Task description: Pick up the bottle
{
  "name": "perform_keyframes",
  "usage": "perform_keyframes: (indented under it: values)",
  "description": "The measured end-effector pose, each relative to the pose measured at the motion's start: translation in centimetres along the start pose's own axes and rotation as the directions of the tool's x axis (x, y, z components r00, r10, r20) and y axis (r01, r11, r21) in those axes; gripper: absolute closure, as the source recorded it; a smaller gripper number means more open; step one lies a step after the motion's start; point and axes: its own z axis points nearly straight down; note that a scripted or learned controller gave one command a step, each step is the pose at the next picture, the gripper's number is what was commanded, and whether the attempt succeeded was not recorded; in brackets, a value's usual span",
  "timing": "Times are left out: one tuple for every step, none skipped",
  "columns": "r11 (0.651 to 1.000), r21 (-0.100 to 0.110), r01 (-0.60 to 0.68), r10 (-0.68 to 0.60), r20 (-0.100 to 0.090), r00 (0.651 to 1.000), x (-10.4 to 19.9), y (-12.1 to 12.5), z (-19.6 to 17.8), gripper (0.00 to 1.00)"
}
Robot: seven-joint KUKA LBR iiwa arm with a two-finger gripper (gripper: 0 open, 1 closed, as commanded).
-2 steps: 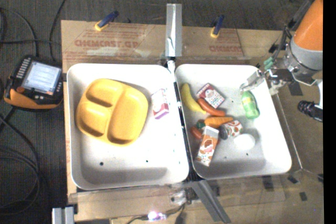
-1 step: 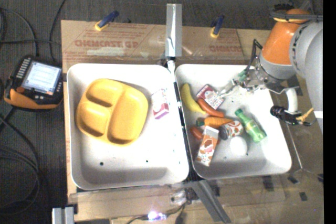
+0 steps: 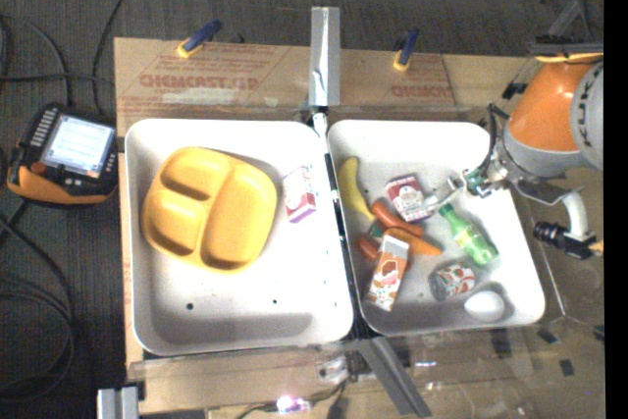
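Item: green bottle [image 3: 468,234], lying on its side in the right bin [image 3: 412,134], right of centre, cap toward the upper left, just beside a carrot [image 3: 404,235] and above a small can [image 3: 451,282]. It is not lifted.

Item: end effector [image 3: 478,180], placed at the bin's upper right, near the bottle's cap end (presumably an approach for the grasp). Whether it is apart or together cannot be told.

Also in the right bin: banana [image 3: 352,190], red packet [image 3: 406,195], juice carton [image 3: 388,271], white egg-like object [image 3: 485,305].

Left bin [image 3: 226,329]: yellow divided plate [image 3: 211,208], small pink carton [image 3: 299,193], kept clear of the task.
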Motion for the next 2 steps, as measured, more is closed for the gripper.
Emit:
perform_keyframes:
  values:
    - [0.999, 0.012, -0.036, 0.036, -0.007, 0.999, 2.62, -7.55, 0.23, 0.0]
    - [0.999, 0.007, -0.037, 0.037, 0.003, 0.999, 2.38, -7.43, -0.68, 1.0]
